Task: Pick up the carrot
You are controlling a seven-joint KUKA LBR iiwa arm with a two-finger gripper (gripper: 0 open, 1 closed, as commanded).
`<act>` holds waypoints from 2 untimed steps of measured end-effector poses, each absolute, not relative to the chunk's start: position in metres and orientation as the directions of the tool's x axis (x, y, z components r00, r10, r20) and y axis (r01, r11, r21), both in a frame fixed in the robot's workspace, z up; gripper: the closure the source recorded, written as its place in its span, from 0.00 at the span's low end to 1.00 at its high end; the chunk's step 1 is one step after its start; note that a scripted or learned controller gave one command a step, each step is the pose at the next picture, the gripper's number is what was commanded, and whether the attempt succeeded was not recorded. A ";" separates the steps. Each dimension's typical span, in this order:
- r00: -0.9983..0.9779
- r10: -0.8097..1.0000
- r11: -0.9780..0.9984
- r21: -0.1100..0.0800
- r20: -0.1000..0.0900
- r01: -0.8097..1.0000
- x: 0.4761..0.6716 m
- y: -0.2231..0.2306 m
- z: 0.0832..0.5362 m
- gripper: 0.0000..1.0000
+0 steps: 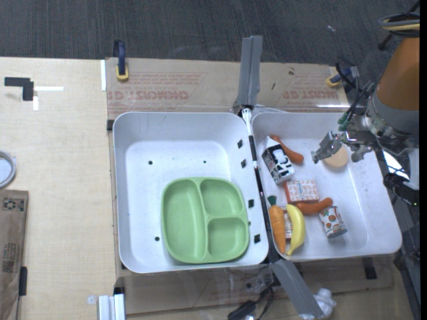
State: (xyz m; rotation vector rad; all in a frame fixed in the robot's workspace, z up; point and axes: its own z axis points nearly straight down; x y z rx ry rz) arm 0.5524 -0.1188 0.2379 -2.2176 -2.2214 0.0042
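Observation:
The carrot is orange and lies lengthwise at the front left of the right bin, pressed against a yellow banana. My gripper hangs over the back right of that bin, well away from the carrot and up to the right of it. Its fingers stand apart, open, with nothing between them. A tan round piece lies just beneath the gripper on the bin floor.
The right bin also holds a black-and-white carton, a thin orange piece, a small pink box, a red-orange sausage shape and a small can. A green divided plate sits in the left bin.

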 end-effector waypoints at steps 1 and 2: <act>-0.191 0.982 0.191 -0.004 0.001 0.982 0.524 -0.060 0.222 0.00; -0.484 0.875 0.484 -0.003 0.002 0.875 0.497 -0.027 0.191 0.00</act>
